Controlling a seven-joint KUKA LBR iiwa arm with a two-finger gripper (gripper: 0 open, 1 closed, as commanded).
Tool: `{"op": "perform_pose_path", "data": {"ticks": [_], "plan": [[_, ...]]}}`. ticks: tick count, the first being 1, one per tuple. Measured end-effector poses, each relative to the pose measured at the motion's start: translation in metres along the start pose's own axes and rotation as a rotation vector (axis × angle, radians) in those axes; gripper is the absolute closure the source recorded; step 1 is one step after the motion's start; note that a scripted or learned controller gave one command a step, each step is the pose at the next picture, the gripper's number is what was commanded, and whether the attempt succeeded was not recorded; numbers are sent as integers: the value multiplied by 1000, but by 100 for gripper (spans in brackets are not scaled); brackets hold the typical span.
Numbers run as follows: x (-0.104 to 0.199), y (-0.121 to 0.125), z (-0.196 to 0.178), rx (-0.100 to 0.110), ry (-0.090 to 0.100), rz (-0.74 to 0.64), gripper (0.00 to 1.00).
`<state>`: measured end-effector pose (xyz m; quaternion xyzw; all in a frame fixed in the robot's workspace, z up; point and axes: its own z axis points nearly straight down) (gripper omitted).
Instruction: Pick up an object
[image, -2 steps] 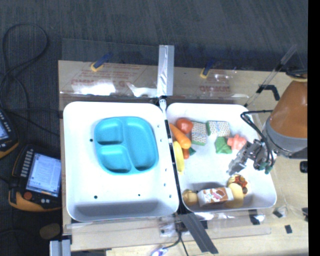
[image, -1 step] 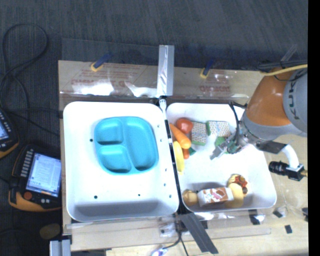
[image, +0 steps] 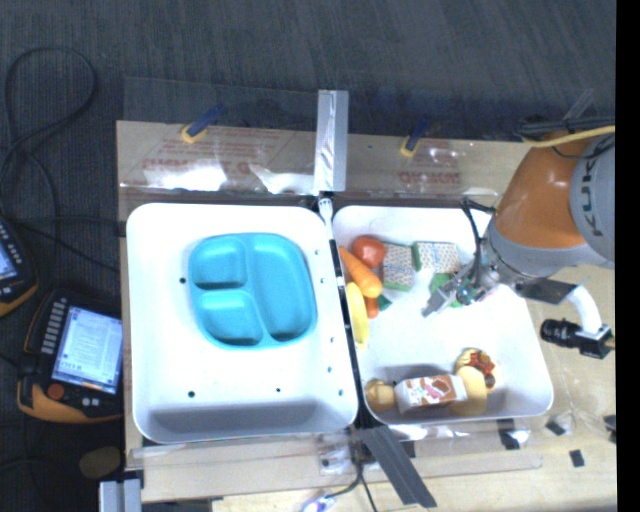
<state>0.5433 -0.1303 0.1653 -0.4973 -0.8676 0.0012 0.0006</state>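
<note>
The end effector (image: 447, 293) is hovering mid-bin; I cannot tell its state. The nearest pick, a small packet (image: 436, 256) by the right bin's (image: 535, 345) far edge, is probably light and crushable; pinching its narrow sides seems safest.

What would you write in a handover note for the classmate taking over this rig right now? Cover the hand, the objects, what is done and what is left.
Hand: low in the right bin, nothing seen held.
Objects: carrot, tomato, banana and patterned box by the divider; bottle along the near wall.
Left bin: blue tray.
Done: nothing picked.
Left: grasp and lift one object.
</note>
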Motion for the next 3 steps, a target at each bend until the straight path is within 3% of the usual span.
{"op": "perform_pose_path", "data": {"ticks": [3], "plan": [[0, 2, -26, 1, -1, -3, 100]]}}
